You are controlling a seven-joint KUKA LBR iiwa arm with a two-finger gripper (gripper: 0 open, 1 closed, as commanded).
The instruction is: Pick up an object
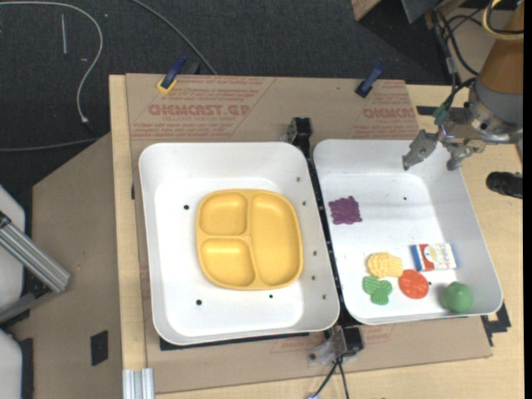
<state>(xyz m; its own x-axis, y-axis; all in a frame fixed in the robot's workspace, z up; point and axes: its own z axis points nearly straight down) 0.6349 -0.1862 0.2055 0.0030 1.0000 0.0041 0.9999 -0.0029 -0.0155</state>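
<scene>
A robot gripper (434,155) is hovering over the right bin's (474,223) far edge, fingers apparently spread and holding nothing, well apart from purple grapes (345,211).

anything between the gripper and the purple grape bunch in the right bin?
Nothing. In the camera view, the two-finger gripper spreads its fingers at the right white bin's far edge; only bare white bin floor stretches to the purple grape bunch.
</scene>
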